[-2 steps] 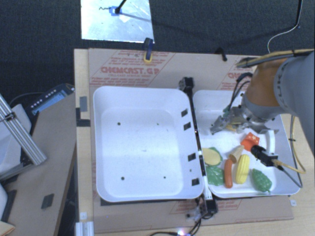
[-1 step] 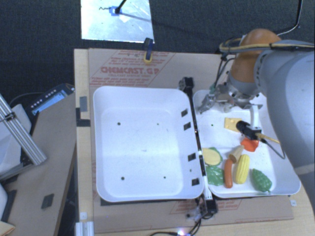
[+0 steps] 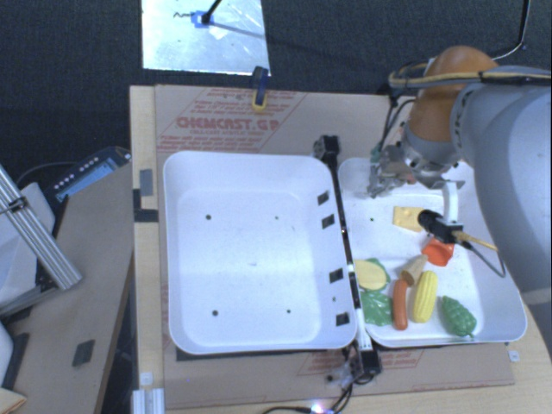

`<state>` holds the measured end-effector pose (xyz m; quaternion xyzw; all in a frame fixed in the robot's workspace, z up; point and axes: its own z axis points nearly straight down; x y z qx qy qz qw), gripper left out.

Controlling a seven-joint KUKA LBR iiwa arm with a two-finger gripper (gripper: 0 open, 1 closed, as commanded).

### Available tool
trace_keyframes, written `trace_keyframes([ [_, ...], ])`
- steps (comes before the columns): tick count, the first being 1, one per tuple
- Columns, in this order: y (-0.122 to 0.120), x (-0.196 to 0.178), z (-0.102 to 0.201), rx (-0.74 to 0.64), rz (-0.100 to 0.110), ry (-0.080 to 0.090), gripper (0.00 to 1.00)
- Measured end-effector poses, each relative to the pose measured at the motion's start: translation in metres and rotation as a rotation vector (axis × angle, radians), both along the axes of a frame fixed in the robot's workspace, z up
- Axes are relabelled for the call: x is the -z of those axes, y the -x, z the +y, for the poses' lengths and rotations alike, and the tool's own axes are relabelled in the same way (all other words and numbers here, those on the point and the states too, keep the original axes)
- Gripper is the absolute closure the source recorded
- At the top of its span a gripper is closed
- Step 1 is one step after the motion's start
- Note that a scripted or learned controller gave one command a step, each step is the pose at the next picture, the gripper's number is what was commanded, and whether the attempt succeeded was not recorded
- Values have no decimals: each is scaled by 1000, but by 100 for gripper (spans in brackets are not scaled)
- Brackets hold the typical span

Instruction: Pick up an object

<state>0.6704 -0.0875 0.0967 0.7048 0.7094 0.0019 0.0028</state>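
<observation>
Grey arm [image 3: 509, 153] enters from the right, bulky link filling the upper right. Orange band [image 3: 448, 93] sits above the wrist. Wrist points down and left. Hand [image 3: 384, 179] hangs low at the arm's left end, metal parts facing down. Cables run across the top of the wrist.

White right bin [image 3: 496, 317]: yellow corn [image 3: 424, 295], orange-red sausage [image 3: 400, 304], green broccoli [image 3: 459, 316], yellow cheese wedge [image 3: 409, 218], red piece [image 3: 438, 253].

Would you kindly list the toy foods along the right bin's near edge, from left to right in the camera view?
Green leafy piece → sausage → corn cob → green bumpy vegetable.
</observation>
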Motion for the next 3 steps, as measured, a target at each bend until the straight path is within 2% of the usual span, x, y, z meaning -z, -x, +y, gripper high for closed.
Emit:
trace_keyframes([
  [1, -2, -123, 58, -4, -10, -3, 100],
  [2, 2, -87, 134, -5, 6, -4, 100],
  [3, 2, -87, 225, -6, 4, -5, 100],
])
